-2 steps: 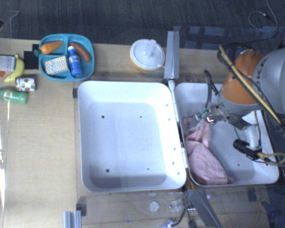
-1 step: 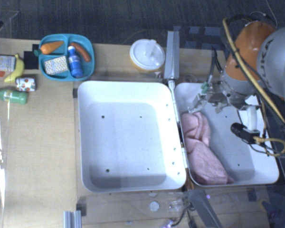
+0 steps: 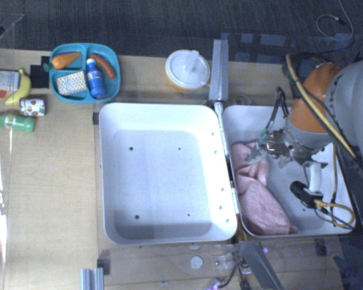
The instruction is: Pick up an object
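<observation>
From the overhead camera view I had the arm (image 3: pixel 345 95) reaching in from the right over the right-hand bin (image 3: pixel 248 115), with the claw (image 3: pixel 267 145) low at the upper end of the pink cloth (image 3: pixel 261 193). That cloth was the only loose thing I could see in that bin: it lay crumpled along the bin's left wall, running from near the claw toward the near edge. I could not tell whether the claw was parted or closed, nor whether any fabric sat inside it; its tip was small and tangled with cables. In my judgement the step in hand was the grasp itself, and to do it well I wanted the claw pushed straight down into a raised fold rather than a flat patch, then closed fully before any lift, since soft cloth slips out of a shallow pinch. I also judged the bin's wall a hazard, being just beside the cloth. The left-hand bin (image 3: pixel 109 162) lay beside it, the two meeting at a metal divider. Both rested on a pale wooden table (image 3: pixel 48 192). Along its far edge sat a white lidded cup (image 3: pixel 187 70) and a blue divided tray (image 3: pixel 112 71) of toy food, with a banana (image 3: pixel 21 88), a small can (image 3: pixel 32 107) and a green bottle (image 3: pixel 12 122) well apart at the left.
</observation>
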You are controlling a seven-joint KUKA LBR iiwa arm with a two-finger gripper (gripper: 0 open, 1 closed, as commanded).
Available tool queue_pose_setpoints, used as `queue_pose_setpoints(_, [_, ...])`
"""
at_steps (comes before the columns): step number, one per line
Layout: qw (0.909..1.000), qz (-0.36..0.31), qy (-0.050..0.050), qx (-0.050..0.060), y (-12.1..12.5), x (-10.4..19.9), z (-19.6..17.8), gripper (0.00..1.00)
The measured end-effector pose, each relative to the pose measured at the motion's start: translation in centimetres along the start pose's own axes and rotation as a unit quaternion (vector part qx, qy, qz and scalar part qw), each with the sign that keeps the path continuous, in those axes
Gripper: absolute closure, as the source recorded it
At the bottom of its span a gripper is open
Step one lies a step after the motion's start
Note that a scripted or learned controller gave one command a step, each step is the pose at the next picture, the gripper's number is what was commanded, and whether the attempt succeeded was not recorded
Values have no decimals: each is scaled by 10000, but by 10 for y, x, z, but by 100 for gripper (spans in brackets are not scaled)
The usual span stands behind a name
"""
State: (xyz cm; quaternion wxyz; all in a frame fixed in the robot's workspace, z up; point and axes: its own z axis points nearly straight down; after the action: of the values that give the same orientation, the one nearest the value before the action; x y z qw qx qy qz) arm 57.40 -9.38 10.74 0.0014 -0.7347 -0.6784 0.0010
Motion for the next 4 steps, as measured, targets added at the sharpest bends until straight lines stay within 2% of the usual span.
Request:
queue_pose_setpoints(1, [9967,-801,-10,-89,-8,3,17,0])
queue_pose_setpoints(2, [9997,-252,-6,-79,68,11,19,0])
queue_pose_setpoints(3, [9999,147,-7,-25,92,56,-76,0])
queue_pose_setpoints(4, [9978,-664,-3,-5,20,-4,-19,0])
